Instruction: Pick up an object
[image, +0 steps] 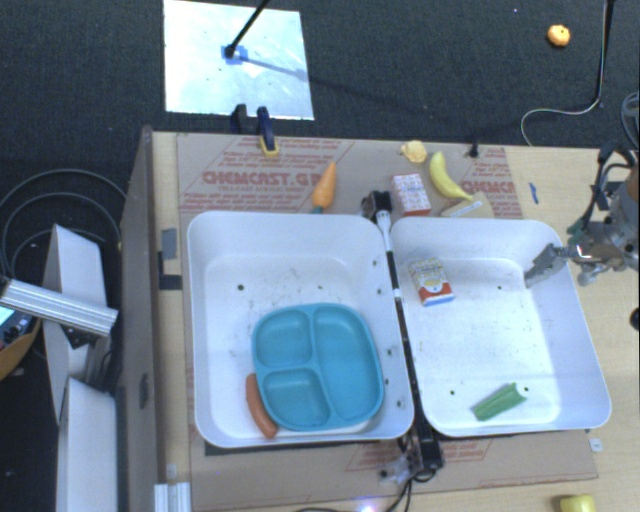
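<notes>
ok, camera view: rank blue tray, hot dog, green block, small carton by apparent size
Largest to smallest, as they look:
1. blue tray, by far
2. hot dog
3. green block
4. small carton
The last three are close; hot dog and green block look nearly alike, so that order is unsure.

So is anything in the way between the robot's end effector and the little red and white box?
Nothing visible blocks it. The end effector sits at the right bin's upper right rim, and bare white bin floor lies between it and the red and white box. The green object lies well below that path.
</notes>
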